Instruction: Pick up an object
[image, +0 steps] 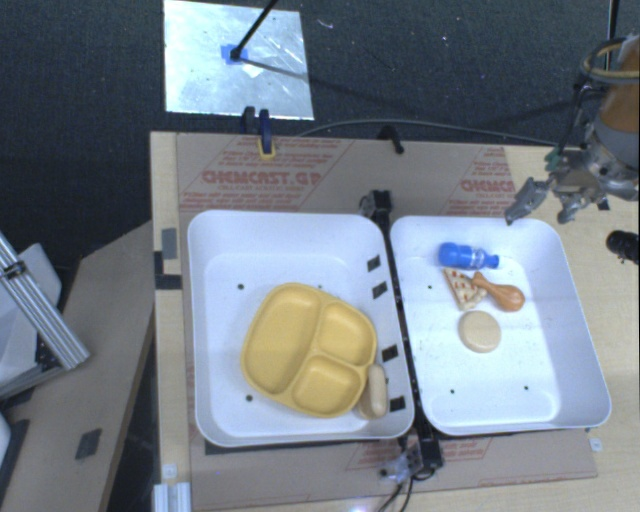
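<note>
My claw waits above the right bin's far corner.

In the left bin (215, 300): yellow tray (308, 348), beige piece (375, 392). In the right bin (570, 350): blue bottle (466, 256), waffle piece (461, 287), wooden spoon (499, 293), round disc (480, 331). My claw (548, 204) is spread, pinching nothing.

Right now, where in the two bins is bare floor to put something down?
Right bin: the near half, below the round cookie. Left bin: the far strip behind the yellow divided tray. Crowded: around the blue bottle.
</note>
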